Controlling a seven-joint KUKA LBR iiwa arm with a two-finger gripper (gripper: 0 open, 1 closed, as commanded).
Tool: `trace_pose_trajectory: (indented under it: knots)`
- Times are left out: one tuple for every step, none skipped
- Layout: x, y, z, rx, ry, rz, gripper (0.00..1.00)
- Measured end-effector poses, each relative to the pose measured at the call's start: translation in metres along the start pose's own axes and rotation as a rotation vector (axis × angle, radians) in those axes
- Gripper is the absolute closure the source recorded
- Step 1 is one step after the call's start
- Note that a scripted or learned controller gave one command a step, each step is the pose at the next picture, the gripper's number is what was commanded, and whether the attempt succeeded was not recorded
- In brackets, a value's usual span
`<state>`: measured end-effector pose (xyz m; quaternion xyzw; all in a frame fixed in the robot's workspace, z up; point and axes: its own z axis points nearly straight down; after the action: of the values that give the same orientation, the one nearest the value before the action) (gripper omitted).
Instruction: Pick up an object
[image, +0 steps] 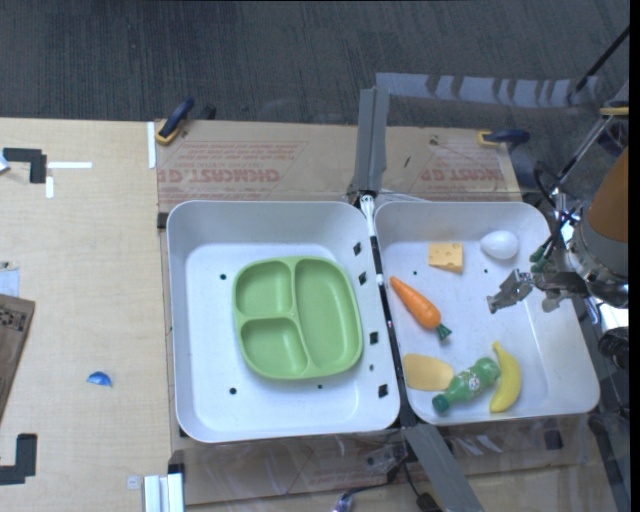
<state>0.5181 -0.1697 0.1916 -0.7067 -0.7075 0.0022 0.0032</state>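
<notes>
The right bin (560, 400) holds a cheese wedge (446, 257), a white egg (499, 243), an orange carrot (416, 302), a yellow potato-like piece (428, 372), a green bottle (466, 386) and a banana (507, 378). My gripper (528, 291) reaches in from the right and hangs over the right side of that bin, below the egg and above the banana. Its fingers (507, 292) stand spread apart with nothing between them. The left bin (190, 300) holds a green divided plate (298, 317).
A grey post (370, 145) rises behind the seam between the bins. Cardboard (260, 160) lies behind them. A blue clamp (176, 118) sits at the back left, and a small blue item (98, 379) lies on the wooden bench at the left.
</notes>
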Motion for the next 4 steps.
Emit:
trace_pose_trajectory:
  knots:
    - [0.017, -0.004, 0.015, 0.000, 0.001, 0.116, 0.00]
    - [0.067, 0.063, 0.103, -0.002, -0.002, -0.158, 0.00]
    - [0.051, 0.054, 0.102, -0.002, -0.001, -0.226, 0.00]
    - [0.064, 0.142, 0.080, -0.004, -0.003, -0.141, 0.00]
